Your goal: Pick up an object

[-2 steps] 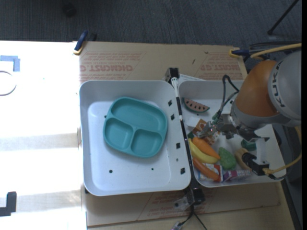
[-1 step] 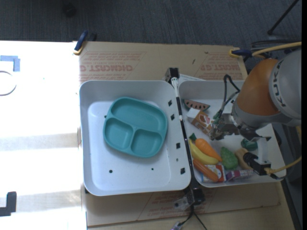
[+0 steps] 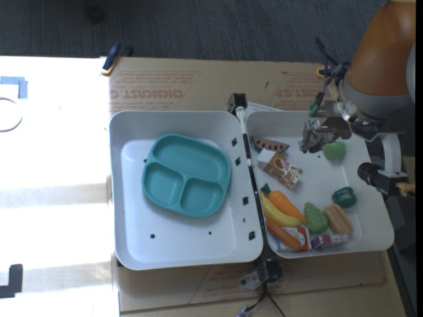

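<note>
**Q.** Where does my pincer (image 3: 316, 139) stand, and why there?

**A.** It hangs over the upper part of the right bin (image 3: 370, 177), at the end of my grey arm with its orange band (image 3: 383, 45), which reaches in from the right. I judge it is placed there because the toys for picking are all in that bin. The nearest is a pale green toy (image 3: 335, 150), just beside the pincer on its right.

**Q.** Is the pincer wide, narrow, or holding something?

**A.** I cannot tell. From above, its dark body hides the tips, and nothing is seen between them, so I claim no hold.

**Q.** How do the other things lie?

**A.** A watermelon slice (image 3: 271, 144) and a small printed carton (image 3: 284, 172) lie left of the pincer, near the wall between the bins. A dark green piece (image 3: 344, 195) sits apart, toward the right rim. A carrot (image 3: 287, 204), a banana (image 3: 277, 215), a leafy green toy (image 3: 315, 218) and a bun (image 3: 338, 219) crowd the lower end, touching one another.

**Q.** And the left bin (image 3: 132, 230)?

**A.** It carries a teal divided plate (image 3: 187, 175), lying flat; on my reading, not the likely target.

**Q.** Which pick seems easiest?

**A.** Probably the pale green toy: close, and free of neighbours. The crowded lower heap risks a pinch on two things at once.
</note>
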### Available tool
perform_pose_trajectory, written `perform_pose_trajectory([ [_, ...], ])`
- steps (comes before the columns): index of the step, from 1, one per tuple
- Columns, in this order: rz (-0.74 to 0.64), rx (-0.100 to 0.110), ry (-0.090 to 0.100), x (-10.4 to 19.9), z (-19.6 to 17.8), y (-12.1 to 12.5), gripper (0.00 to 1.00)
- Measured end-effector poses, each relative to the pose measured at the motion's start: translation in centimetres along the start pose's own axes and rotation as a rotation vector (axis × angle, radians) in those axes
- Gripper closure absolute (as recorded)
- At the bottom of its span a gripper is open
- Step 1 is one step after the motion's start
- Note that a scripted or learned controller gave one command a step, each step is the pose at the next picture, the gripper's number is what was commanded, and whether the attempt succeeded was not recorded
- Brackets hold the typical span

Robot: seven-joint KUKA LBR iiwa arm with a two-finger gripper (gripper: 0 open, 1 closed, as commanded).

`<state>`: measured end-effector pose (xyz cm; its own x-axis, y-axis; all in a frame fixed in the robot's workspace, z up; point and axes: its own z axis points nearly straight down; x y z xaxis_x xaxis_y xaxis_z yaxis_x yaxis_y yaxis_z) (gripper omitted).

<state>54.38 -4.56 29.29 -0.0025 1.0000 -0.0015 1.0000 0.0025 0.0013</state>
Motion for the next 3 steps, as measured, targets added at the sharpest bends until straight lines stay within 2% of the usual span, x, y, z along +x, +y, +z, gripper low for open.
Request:
perform_pose_trajectory([
  [1, 0.000, 0.000, 0.000, 0.0, 0.0, 0.0, 0.00],
  [2, 0.005, 0.003, 0.001, 0.4, 10.1, -1.5, 0.00],
  [3, 0.005, 0.002, 0.002, -5.8, 20.1, 1.2, 0.00],
])
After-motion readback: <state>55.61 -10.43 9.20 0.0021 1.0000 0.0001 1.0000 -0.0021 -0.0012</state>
